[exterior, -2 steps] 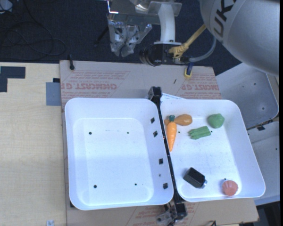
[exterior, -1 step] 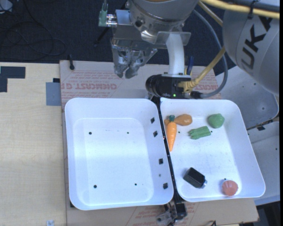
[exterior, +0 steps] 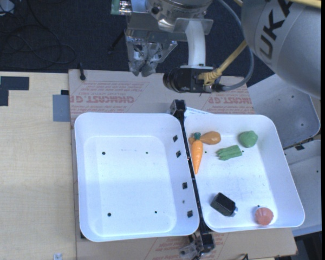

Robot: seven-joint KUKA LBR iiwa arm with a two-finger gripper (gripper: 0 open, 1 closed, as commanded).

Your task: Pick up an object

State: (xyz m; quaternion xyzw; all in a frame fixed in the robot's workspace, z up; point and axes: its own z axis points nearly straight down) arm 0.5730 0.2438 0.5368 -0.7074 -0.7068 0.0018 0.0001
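Nearest, along the front of the right bin [exterior: 290, 188], lie a pink ball [exterior: 264, 215] in the corner and a black block [exterior: 223, 204] just beside it, tilted; further back a carrot [exterior: 196, 155] lies along the divider between the bins, its top touching an orange piece [exterior: 211, 138]; a long green piece [exterior: 228, 153] sits near these, and a round green one [exterior: 248, 138] lies near the back wall. The left bin [exterior: 79, 161] stands alongside, both on printed cardboard [exterior: 114, 93] over the pale surface [exterior: 27, 172].

Farthest back, the gripper [exterior: 145, 64] hangs high above the cardboard behind the left bin, well apart from every object; whether it is spread or pressed together I cannot tell from this angle, and nothing shows held in it.

So the pick looks not yet begun, and the risks lie in the choice of target; the carrot hugs the divider, so a descent there could strike the rim or clip the orange piece; the ball would likely roll from an off-centre pinch; the corner walls crowd it too; the tilted block may slip or twist; the long green piece, lying in the open, looks the safest.
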